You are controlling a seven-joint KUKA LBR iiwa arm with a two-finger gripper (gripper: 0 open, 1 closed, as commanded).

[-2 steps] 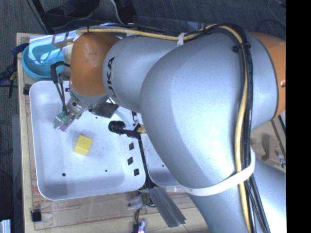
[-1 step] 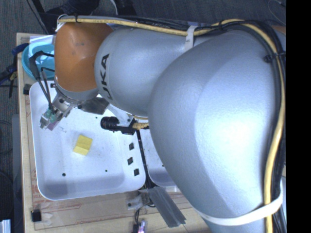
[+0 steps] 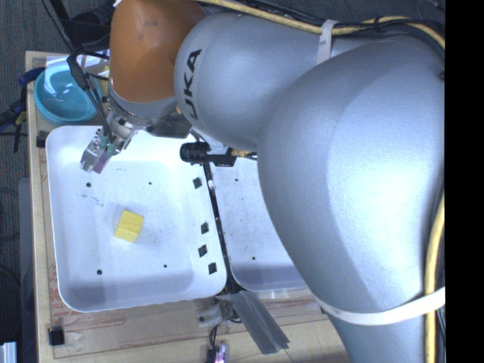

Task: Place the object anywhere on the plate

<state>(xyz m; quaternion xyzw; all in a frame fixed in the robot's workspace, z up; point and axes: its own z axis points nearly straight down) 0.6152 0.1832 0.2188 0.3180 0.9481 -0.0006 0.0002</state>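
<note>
Blue is the colour of the plate (image 3: 62,97), which stands at the far left corner of the bench, just outside the upper rim of the left bin (image 3: 60,263). It looks more like a shallow bowl, and part of it is hidden behind the wrist of the arm, so I cannot say whether something lies in it.

Moving to the right, the gripper (image 3: 96,157) hangs over the upper left corner of the left bin, close to the plate. It points down and to the left. It is small and a little blurred in the camera view, so whether it is spread or pressed together I cannot tell, and I see nothing in it.

Below it and a little to the right, a yellow block (image 3: 128,225) lies on the white floor of the left bin, about in the middle. It is well apart from the gripper, with bare floor between them. It seems to lie flat with a slight turn.

Further right comes the dark divider (image 3: 215,218) between the two bins, then the right bin (image 3: 257,255), which the large grey arm (image 3: 340,165) covers for the most part.

As I judge it, the task is not yet done: the block is in the bin and not on the plate. What is left is to reach the block, grasp it, lift it, and carry it up and to the left onto the plate.
</note>
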